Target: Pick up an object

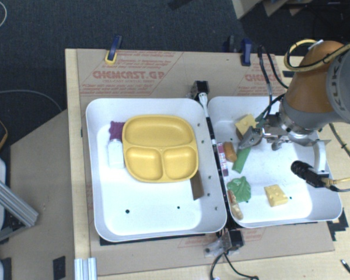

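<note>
My gripper hangs low over the upper left part of the right bin, reaching in from the right under the grey and orange arm. A yellow wedge lies just behind it, and a long green piece lies just in front of it. Whether the gripper touches either one is not visible. Nearby are an orange piece, a leafy green toy and a pale yellow block.
The left bin holds a yellow divided plate, a purple item, a white bottle and a brown block. A dark red stick and a tan item lie along the right bin's left wall.
</note>
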{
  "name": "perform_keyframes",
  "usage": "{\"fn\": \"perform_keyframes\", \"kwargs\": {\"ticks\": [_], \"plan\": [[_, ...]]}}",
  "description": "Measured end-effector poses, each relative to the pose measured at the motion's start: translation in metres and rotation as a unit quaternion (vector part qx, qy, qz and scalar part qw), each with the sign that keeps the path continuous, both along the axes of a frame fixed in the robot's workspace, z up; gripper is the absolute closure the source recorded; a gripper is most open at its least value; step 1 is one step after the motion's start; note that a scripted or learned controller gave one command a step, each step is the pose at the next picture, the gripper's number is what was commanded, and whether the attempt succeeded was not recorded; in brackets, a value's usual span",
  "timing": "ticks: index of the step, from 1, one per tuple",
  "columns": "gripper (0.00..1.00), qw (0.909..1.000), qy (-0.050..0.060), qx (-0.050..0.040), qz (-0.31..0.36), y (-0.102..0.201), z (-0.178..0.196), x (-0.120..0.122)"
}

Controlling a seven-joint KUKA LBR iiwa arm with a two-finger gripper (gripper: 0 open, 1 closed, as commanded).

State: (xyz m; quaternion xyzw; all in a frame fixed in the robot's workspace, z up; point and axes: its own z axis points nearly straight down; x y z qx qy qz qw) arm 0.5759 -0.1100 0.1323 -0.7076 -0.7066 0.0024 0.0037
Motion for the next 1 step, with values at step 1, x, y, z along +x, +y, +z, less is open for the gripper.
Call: {"fn": "perform_keyframes", "kwargs": {"ticks": [1], "plan": [[0.0,1.0,-0.001,-0.0003,0.0,0.0004,-0.0503,-0.0007]]}}
